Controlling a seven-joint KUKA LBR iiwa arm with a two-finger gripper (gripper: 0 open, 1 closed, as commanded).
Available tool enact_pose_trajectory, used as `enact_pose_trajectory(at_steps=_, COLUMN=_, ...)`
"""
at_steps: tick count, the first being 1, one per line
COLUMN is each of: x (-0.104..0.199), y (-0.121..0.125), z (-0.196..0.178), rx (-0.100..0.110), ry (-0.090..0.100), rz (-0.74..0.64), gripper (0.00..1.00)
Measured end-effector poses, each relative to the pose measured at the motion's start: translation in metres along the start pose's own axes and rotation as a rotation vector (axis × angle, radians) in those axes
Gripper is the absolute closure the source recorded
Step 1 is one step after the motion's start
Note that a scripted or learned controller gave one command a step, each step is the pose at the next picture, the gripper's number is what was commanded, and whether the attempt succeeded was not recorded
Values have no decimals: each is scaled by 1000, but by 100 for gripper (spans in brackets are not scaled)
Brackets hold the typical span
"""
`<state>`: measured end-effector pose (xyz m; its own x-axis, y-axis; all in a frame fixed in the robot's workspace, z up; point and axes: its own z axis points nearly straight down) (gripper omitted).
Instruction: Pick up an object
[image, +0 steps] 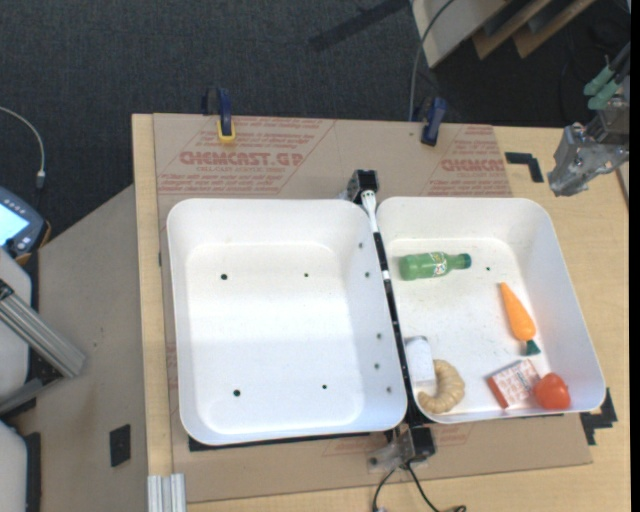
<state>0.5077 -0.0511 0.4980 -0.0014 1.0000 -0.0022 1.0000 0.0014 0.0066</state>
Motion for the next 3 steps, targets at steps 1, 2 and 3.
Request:
enact_pose_trajectory(at_steps=1, x=86, y=-30, z=72, rx=15, ry=4, rz=-8, gripper=100)
enact_pose_trajectory(at_steps=2, x=151, y=-29, z=100, rx=12, ry=3, rz=-5, gripper=100)
enact_pose_trajectory(at_steps=3, x=181, y=-28, z=42, rx=-1, ry=5, rz=-3, gripper=100)
